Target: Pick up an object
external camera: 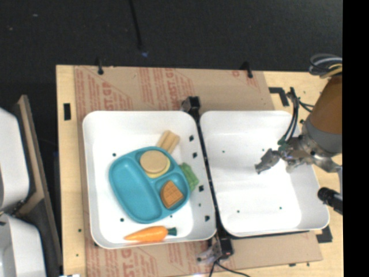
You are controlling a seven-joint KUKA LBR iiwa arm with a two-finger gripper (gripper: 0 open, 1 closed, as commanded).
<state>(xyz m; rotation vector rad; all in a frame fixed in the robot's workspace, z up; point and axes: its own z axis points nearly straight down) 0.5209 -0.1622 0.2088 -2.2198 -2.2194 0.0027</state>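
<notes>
The left bin (98, 154) holds a blue divided plate (135, 189) with a round tan cookie (155, 162) and a brown waffle-like piece (172, 194) lying on it. A tan wooden block (169, 140) lies behind the plate, a green piece (191, 176) pokes out at its right edge, and an orange carrot (149, 234) lies near the bin's front wall. My gripper (266, 163) hangs over the middle of the right bin (242, 206), pointing left, far from all these objects. Nothing shows between its fingers.
A black divider (202, 160) runs between the two bins. Cables (295, 105) trail behind the wrist at the right bin's far right corner. The bins rest on a cardboard-covered bench (144, 88).
</notes>
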